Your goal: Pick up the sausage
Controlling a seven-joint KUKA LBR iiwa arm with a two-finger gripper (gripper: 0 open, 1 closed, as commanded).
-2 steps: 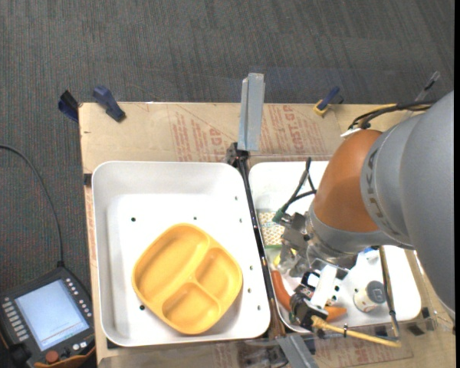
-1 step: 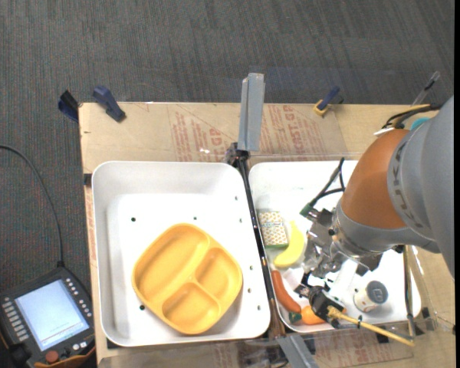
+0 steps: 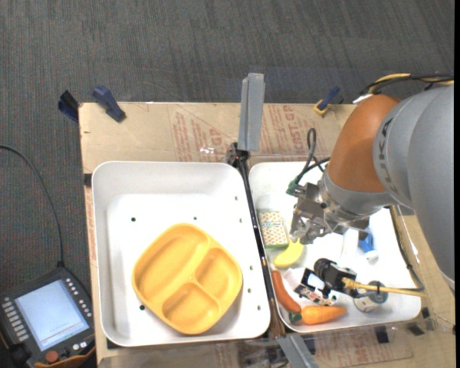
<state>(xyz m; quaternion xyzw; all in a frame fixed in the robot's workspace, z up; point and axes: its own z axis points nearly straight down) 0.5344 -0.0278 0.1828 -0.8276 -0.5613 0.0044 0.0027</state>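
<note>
Reddish-brown and slim, the sausage (image 3: 285, 290) lies in the right bin (image 3: 399, 301), close against that bin's left wall near its front corner, running slantwise down toward the carrot (image 3: 322, 313) that lies across the bin's front. Nothing is touching it from above; it rests loose on the bin floor.

The pincer (image 3: 305, 227) hangs over the same bin but farther back, above the gap between a small patterned packet (image 3: 273, 228) and the yellow-green piece (image 3: 289, 254) just beside the sausage's upper end. Whether its tips are spread or pressed together I cannot tell from this slant; the metal parts blur into each other, and nothing can be seen between them.

So the task looks barely begun. The arm is over the correct bin and near the target, yet the sausage is not gripped or lifted. What is left, by my reading: shift toward the front-left of the bin, line up across the sausage's narrow width, come down, close, and raise it. The bin wall on one side and the yellow-green piece and carrot at either end leave little room, so a clean grip may be awkward.

The left bin (image 3: 107, 205) holds a yellow tray (image 3: 187, 277), which plays no part here.
</note>
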